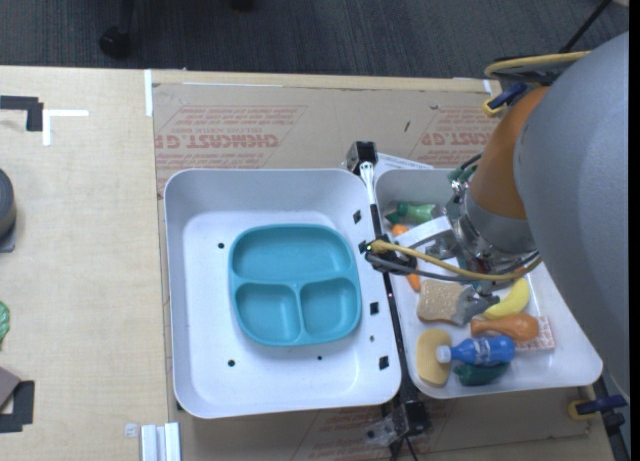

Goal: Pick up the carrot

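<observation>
Over rt bin [570, 354]: arm [570, 149], carrot [506, 327] nearby

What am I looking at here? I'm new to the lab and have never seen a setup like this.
One camera, fixed above a bench, looks down at a slant. The big grey shape with an orange band is a robot arm reaching in from the picture's right. Two shallow white bins sit side by side. The left bin holds a teal divided plate. The right bin holds toy food: an orange carrot, which the arm is meant to pick up, a banana, a slice of bread and a small blue bottle. The arm hangs over this bin; its own bulk hides whether anything is held.
</observation>
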